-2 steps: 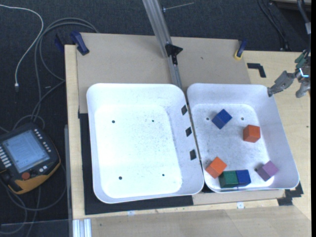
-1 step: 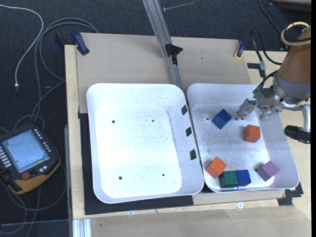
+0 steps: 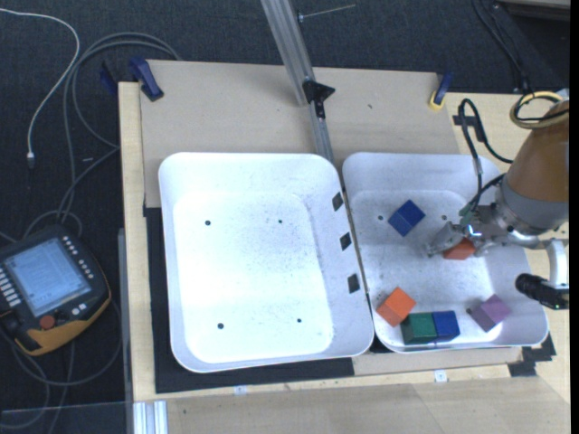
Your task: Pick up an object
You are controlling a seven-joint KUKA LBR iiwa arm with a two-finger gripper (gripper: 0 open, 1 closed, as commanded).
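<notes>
My gripper (image 3: 455, 241) is low over the right bin (image 3: 362, 188), reaching in from the right below the grey wrist and orange band. A small red block (image 3: 461, 250) lies right at its tip, partly covered by it; I cannot tell whether the block is held. A blue cube (image 3: 406, 217) lies to the gripper's left, apart from it. Along the bin's front edge sit an orange cube (image 3: 394, 306), a green block (image 3: 419, 328), a blue block (image 3: 445, 325) and a purple block (image 3: 491, 312).
The left bin (image 3: 172, 197) stands beside the right one, with black clips along the shared wall. A metal pole (image 3: 291, 39) slants in from the top. Cables hang near the arm at the right, and a teach pendant (image 3: 45, 287) lies off the bench at the left.
</notes>
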